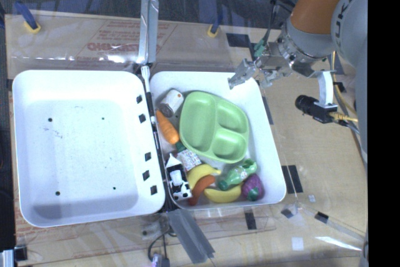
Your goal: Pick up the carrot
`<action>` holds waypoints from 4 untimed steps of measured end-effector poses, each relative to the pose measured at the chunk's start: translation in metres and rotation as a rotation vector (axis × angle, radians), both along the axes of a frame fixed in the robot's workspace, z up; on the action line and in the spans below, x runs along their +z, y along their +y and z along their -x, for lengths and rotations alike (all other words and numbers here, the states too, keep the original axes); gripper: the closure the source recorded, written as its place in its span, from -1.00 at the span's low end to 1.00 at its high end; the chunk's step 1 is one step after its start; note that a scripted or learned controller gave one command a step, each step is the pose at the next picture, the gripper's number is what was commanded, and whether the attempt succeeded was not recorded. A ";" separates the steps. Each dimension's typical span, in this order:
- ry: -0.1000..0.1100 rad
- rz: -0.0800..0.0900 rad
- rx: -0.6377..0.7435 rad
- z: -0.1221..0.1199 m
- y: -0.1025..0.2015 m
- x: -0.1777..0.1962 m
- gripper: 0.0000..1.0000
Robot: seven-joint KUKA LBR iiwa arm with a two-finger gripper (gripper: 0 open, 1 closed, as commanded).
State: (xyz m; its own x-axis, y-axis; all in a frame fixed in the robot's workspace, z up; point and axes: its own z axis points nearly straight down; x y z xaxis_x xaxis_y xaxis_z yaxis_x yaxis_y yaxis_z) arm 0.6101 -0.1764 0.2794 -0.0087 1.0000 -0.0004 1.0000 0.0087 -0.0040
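Observation:
The orange carrot [167,127] lies in the right bin [269,134] by its left wall, between a white cup [172,99] and the green divided plate [214,125]. My gripper [251,76] hovers over that bin's far right corner, well up and to the right of the carrot. Its fingers stand open with nothing between them.
At the near end of the right bin lie a yellow banana [212,187], a purple fruit [253,186], a green vegetable [237,173], a small black-and-white item [176,178] and a reddish piece [194,194]. The left bin [19,134] sits beside it, across a metal divider [149,28].

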 end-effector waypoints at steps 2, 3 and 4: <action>-0.001 -0.001 0.318 0.062 0.079 -0.171 -1.00; -0.004 -0.001 0.379 -0.030 0.072 -0.188 -1.00; -0.003 -0.001 0.379 0.005 0.074 -0.188 -1.00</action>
State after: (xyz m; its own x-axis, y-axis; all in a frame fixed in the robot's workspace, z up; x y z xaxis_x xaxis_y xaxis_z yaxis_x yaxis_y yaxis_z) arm 0.6053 -0.1026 0.0913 -0.3780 0.9258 -0.0005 0.9258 0.3780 -0.0005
